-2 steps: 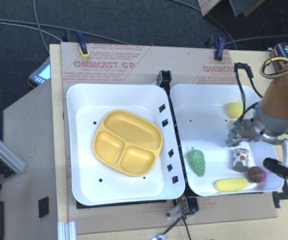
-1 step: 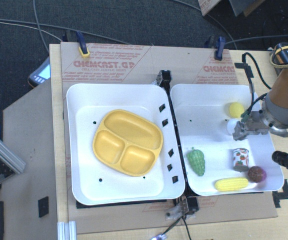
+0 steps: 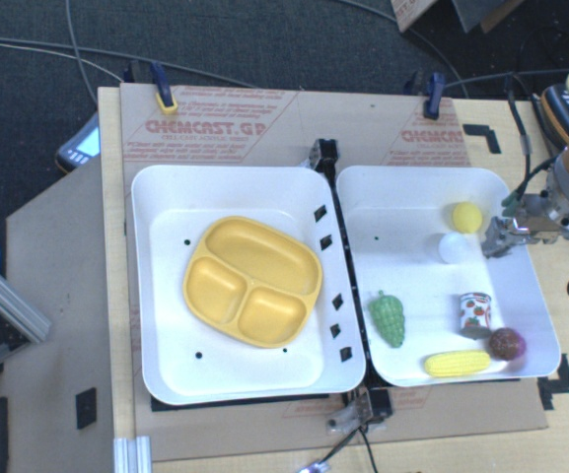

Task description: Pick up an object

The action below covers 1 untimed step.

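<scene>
The right bin (image 3: 412, 200) holds a yellow ball (image 3: 466, 217), a white ball (image 3: 454, 248), a green bumpy fruit (image 3: 389, 319), a small red-and-white can (image 3: 474, 312), a dark red fruit (image 3: 507, 344) and a yellow corn cob (image 3: 456, 364). My gripper (image 3: 501, 236) hangs at that bin's right side, just right of the white ball and below the yellow ball. Nothing shows between its fingers.
In the left bin (image 3: 161, 215) lies a yellow divided plate (image 3: 252, 281). Black clips run along the divider between the bins (image 3: 331, 254). Two clamps (image 3: 164, 95) hold the cardboard at the back. Cables cross the dark floor beyond.
</scene>
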Each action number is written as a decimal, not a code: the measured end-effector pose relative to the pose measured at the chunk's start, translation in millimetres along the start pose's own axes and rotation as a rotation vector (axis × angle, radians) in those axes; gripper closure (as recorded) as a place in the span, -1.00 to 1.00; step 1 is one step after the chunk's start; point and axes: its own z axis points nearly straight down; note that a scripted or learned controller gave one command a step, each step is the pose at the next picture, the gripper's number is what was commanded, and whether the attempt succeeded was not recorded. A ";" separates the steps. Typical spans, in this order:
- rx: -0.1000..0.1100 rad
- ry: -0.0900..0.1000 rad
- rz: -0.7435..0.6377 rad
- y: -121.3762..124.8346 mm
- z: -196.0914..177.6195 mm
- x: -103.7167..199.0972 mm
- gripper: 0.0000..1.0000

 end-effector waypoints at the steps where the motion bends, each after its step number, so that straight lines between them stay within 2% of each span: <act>1: 0.001 0.001 -0.001 -7.5 -50.9 3.2 1.00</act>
